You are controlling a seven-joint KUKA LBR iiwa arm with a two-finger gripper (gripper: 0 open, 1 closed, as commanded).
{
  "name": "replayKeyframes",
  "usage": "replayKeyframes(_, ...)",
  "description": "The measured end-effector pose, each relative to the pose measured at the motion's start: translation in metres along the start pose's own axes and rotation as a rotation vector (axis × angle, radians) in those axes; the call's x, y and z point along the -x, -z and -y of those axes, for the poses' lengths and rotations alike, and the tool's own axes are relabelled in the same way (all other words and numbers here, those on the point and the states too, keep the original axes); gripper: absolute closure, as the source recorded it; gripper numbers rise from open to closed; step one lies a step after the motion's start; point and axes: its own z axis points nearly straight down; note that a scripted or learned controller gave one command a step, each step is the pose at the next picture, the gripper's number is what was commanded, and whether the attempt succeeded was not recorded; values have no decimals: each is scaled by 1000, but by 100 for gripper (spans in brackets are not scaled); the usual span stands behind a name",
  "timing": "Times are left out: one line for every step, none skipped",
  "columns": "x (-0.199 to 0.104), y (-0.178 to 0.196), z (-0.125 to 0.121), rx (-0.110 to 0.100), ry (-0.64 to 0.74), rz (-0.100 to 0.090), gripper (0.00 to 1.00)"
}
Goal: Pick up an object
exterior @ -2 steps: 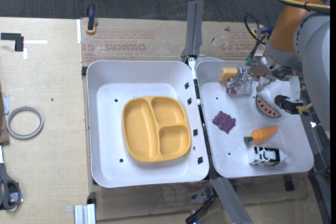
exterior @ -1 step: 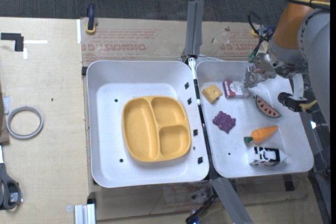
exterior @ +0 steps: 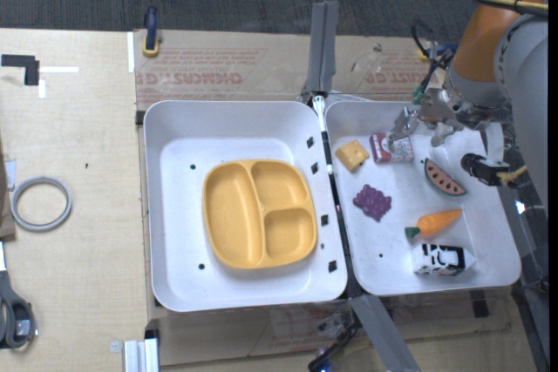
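Over the right bin (exterior: 488, 274), the gripper (exterior: 422, 125) hovers near the far wall with its fingers apart and nothing between them, just above a red-and-white packet (exterior: 390, 149), with a cheese wedge (exterior: 351, 155) left of it and a carrot (exterior: 433, 222) nearer.

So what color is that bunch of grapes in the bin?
The grapes are purple, lying in the right bin, seen clearly in the camera view.
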Motion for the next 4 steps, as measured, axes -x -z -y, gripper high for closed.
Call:
replayKeyframes(0, 10, -1, 1, 3, 3, 100)
replayKeyframes(30, 24, -1, 7, 163, -3, 100)
replayKeyframes(30, 24, -1, 7, 164, -3, 0)
replayKeyframes(-1, 127, 1, 7, 316, -2, 0)
